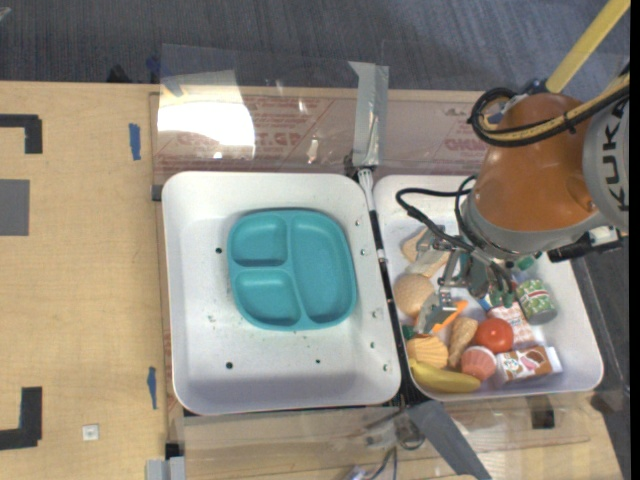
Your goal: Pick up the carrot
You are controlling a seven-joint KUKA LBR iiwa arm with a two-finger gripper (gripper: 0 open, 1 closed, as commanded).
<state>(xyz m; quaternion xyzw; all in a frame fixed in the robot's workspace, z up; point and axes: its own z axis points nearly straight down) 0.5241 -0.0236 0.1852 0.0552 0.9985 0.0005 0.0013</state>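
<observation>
End effector (447, 298) — just above carrot (446, 317)

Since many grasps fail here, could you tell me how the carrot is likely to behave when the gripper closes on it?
The carrot looks like a smooth, rigid toy, so it may slip. It lies wedged among crowded toy foods, including a tomato and a banana, so neighbours will probably shift. The gripper is just above it.

bins (190, 268) – glossy white plastic | tray (293, 269) – matt teal plastic | bench (70, 298) – bare wood
</observation>
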